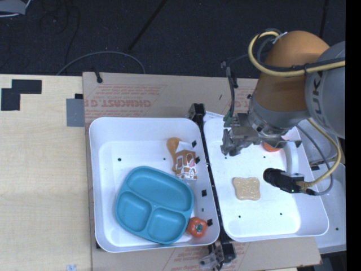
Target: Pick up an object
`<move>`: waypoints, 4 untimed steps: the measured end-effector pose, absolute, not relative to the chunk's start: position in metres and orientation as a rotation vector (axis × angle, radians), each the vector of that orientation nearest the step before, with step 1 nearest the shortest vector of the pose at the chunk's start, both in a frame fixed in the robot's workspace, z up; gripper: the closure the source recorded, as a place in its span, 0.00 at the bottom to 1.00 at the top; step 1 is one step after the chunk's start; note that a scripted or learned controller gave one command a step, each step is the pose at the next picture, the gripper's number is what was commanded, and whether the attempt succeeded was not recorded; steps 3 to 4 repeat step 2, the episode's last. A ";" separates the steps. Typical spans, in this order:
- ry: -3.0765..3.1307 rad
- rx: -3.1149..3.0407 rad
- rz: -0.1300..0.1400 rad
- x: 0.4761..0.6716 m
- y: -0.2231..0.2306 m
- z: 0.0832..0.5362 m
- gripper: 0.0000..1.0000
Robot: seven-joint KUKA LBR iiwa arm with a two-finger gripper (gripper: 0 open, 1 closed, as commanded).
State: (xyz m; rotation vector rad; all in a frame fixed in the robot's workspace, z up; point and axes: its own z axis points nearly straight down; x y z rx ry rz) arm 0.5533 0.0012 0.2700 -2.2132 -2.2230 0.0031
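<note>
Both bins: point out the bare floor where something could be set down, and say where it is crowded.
Right bin: bare white floor in front of the toast slice, along the near wall. Its far half is crowded by the gripper and arm. Left bin: bare along the far wall, behind the blue divided plate; the near right corner holds the tomato.

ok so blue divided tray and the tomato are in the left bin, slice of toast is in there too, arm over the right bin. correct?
Not quite. The toast slice lies in the right bin, below the gripper, as the camera view shows. The blue divided tray and the tomato are in the left bin, and the arm is over the right bin.
</note>
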 end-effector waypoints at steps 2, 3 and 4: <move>-2.224 -2.211 0.005 0.526 0.104 0.254 1.00; -2.224 -2.211 0.005 0.526 0.104 0.254 1.00; -2.224 -2.211 0.005 0.526 0.104 0.254 1.00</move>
